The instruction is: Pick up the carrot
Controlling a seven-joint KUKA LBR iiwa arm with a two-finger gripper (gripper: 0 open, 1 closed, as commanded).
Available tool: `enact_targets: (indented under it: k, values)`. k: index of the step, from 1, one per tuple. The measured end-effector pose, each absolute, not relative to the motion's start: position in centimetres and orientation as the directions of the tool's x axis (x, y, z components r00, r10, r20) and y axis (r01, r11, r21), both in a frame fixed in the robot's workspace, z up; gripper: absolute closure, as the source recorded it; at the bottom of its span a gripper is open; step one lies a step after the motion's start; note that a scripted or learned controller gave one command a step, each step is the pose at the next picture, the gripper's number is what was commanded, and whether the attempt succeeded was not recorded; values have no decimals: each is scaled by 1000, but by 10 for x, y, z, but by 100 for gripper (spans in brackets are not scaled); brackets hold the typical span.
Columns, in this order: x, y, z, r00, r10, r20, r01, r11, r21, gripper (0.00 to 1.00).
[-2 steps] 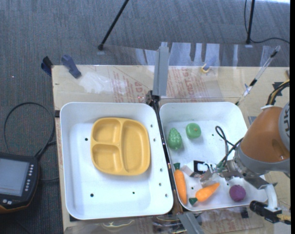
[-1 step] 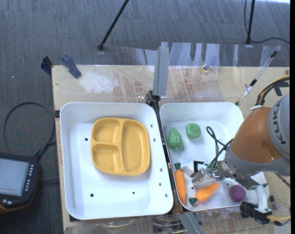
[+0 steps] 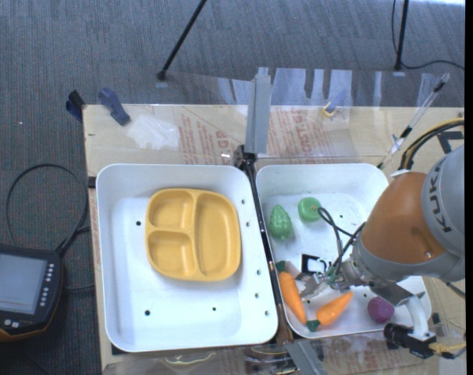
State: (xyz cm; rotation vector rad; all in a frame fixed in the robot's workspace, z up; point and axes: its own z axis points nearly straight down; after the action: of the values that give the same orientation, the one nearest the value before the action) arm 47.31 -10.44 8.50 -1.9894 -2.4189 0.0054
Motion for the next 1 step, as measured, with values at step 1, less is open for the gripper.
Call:
enact_targets:
  k: [1]
  values:
    - [475,-167,130,-159,987,1,987,159,-3,0]
